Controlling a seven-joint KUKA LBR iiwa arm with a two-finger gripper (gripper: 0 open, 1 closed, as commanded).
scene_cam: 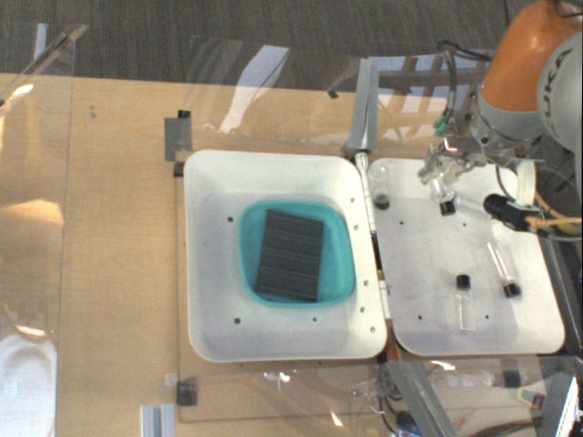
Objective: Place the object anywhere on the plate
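arm: grey KUKA arm (547, 71) with the orange band comes in from the right edge of the camera view, up high over the far part of the right bin.
pincer: the pincer (444, 178) hangs over the far-left part of the right bin, near the divider. Finger state: cannot tell, too small and cluttered by cables. Nothing visibly between the fingers.
object: dark grey ribbed rectangular block (290, 254) lies flat on the plate, roughly centred, long axis tilted slightly off vertical in the frame. Well apart from the pincer.
plate: teal square plate (339, 271) with rounded corners sits in the middle of the left bin; its rim shows all round the block.
left bin: white shallow bin (209, 271), holds the plate and block.
right bin: white shallow bin (410, 280), just beside the left one, edges touching along the centre seam. Holds small clear vials with black caps (502, 268), lying scattered toward the right and near side, plus a small black piece (446, 208) just below the pincer.
counter: tan wood counter (100, 244) under both bins, glare from a clear sheet across it.
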